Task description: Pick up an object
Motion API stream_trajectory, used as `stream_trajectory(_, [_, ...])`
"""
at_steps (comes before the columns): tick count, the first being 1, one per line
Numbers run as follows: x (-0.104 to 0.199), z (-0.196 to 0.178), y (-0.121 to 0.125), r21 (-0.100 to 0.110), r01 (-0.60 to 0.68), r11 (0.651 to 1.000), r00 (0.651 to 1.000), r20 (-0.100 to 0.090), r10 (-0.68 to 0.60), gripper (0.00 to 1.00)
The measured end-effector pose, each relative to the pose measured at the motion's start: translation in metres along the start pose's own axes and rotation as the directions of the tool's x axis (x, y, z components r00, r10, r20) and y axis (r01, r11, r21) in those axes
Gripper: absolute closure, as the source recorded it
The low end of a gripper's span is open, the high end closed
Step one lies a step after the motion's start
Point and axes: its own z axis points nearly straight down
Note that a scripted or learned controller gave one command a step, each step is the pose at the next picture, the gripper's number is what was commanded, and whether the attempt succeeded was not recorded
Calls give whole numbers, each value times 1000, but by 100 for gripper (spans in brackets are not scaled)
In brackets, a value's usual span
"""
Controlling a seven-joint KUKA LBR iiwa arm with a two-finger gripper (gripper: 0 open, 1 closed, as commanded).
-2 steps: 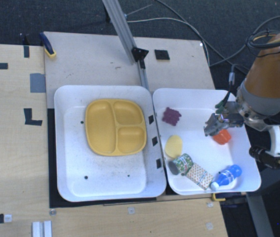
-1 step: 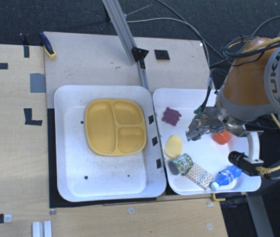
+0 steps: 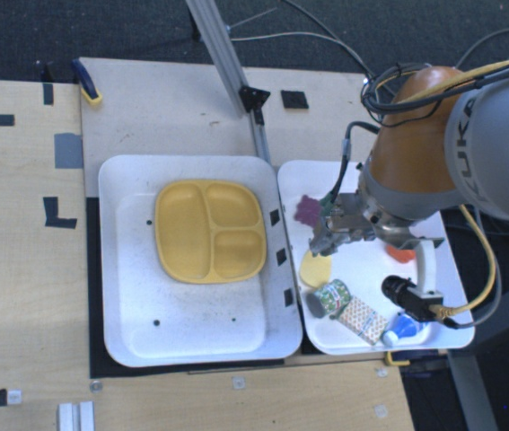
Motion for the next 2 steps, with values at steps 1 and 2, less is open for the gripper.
stream_trajectory(1, [52,-1,9,0,1,1000,1000,0,-1,100])
stream_trajectory(2, [98,4,15,1,0,1000,1000,1,0,100])
